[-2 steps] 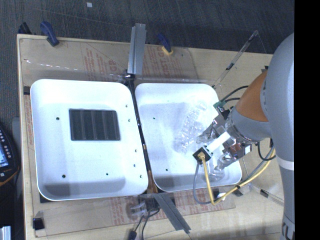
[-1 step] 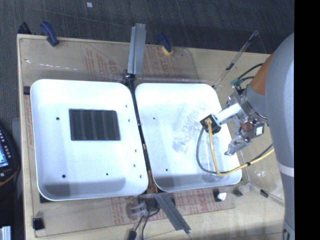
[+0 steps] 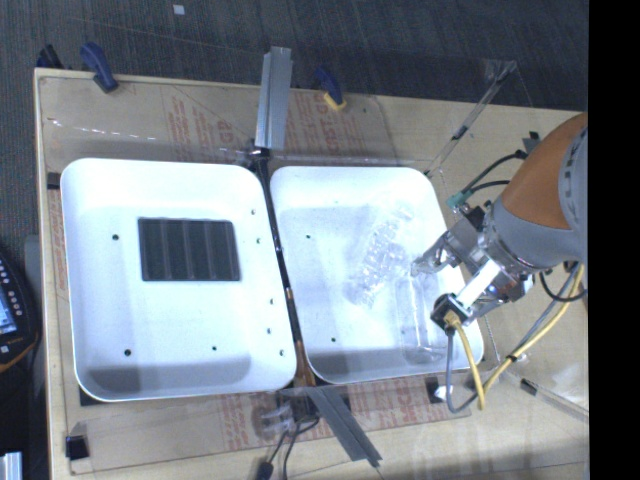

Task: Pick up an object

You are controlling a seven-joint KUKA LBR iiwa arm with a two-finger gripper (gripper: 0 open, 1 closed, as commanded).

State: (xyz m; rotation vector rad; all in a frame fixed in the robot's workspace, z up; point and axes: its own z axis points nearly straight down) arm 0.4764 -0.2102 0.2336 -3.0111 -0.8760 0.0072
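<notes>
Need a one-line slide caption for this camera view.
Gripper at the right bin edge near clear plastic items; dark ridged block in left bin.

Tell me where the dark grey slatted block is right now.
The dark grey slatted block lies flat in the left bin, just above its centre, far from the pincer at the right bin's right edge.
</notes>
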